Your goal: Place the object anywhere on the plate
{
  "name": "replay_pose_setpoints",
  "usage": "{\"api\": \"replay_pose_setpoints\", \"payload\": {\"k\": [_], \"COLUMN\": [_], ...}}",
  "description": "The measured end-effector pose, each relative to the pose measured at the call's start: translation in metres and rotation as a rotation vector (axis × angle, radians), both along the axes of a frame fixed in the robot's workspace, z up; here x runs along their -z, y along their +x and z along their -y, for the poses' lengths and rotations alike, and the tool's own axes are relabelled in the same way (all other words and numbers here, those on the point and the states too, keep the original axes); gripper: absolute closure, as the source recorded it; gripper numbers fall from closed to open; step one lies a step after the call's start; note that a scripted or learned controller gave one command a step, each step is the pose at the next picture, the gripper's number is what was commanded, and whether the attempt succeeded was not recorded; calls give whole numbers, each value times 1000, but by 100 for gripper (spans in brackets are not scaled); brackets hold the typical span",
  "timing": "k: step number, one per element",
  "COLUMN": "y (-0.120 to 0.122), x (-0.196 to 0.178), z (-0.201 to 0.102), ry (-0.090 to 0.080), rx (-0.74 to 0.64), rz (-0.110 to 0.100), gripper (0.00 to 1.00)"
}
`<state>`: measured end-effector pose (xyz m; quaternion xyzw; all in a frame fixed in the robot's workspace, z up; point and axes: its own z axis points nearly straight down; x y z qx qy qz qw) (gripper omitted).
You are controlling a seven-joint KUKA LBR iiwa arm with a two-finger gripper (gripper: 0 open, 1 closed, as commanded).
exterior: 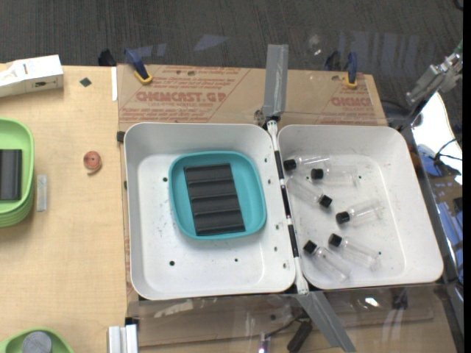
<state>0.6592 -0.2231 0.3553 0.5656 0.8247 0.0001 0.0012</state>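
A teal square plate (179, 190) lies in the left white bin (147, 263), holding a black ribbed block (213, 198) in its middle. Several clear plastic tubes with black caps are scattered in the right white bin (412, 263). One tube (324, 175) lies near the bin's back, another (359, 215) near the middle, and a third (352, 250) toward the front. All of the tubes rest flat on the bin floor.
A grey divider post (276, 79) stands behind the bins over brown cardboard (191, 94). At the far left edge of the wooden bench sits a green tray (18, 197). A small round reddish knob (91, 161) is on the bench. Metal hardware (438, 76) and cables sit at the right.
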Motion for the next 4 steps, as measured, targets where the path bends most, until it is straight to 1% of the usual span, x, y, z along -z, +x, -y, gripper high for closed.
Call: {"api": "replay_pose_setpoints", "payload": {"k": [1, 2, 3, 4], "y": [1, 1, 0, -5], "x": [-26, -87, -86, -85], "z": [-1, -1, -2, -1], "ry": [-2, -2, -1, 0], "rx": [-108, -310, -413, -356], "rz": [0, 0, -2, -3], "gripper": [0, 0, 0, 0]}}
